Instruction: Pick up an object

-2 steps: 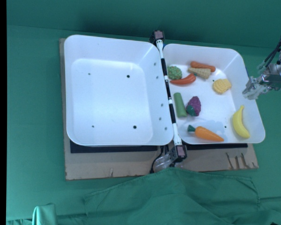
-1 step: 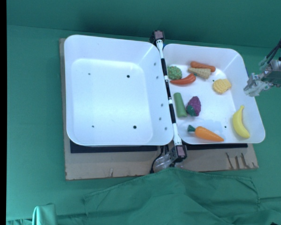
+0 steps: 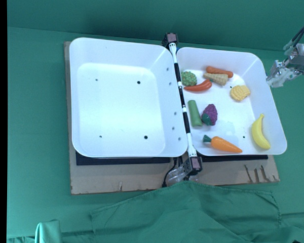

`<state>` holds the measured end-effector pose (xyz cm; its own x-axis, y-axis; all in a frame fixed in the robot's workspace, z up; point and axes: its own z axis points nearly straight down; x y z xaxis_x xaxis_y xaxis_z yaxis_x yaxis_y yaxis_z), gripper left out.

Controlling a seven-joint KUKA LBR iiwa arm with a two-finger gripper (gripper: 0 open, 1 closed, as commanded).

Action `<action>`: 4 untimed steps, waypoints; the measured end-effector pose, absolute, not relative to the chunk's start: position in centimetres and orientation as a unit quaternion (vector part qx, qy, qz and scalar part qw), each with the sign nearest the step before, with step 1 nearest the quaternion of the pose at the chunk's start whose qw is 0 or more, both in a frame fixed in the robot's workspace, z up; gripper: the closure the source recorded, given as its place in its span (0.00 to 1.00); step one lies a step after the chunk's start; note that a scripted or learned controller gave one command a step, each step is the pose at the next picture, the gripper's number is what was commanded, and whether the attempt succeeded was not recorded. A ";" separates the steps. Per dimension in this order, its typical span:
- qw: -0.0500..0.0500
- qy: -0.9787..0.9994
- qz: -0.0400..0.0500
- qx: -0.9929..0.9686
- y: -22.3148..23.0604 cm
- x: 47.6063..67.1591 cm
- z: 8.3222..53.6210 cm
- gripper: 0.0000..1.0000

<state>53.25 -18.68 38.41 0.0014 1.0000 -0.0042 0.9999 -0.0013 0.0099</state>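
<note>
While the gripper (image 3: 279,78) hangs unreadable, a curved yellow banana (image 3: 259,132) lies bin-side.

The arm enters at the far right, high in the scene, slanting down toward the left. Its gripper (image 3: 276,78) hangs at the low end, pointing down and left, with nothing between its fingers.
</note>
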 end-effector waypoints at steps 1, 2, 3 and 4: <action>0.007 0.705 0.002 0.709 -18.8 53.1 39.6 1.00; 0.004 0.706 0.002 0.708 -18.7 53.0 42.2 1.00; 0.004 0.706 0.001 0.708 -18.7 53.4 43.2 1.00; 0.004 0.705 0.002 0.709 -18.7 50.2 45.5 1.00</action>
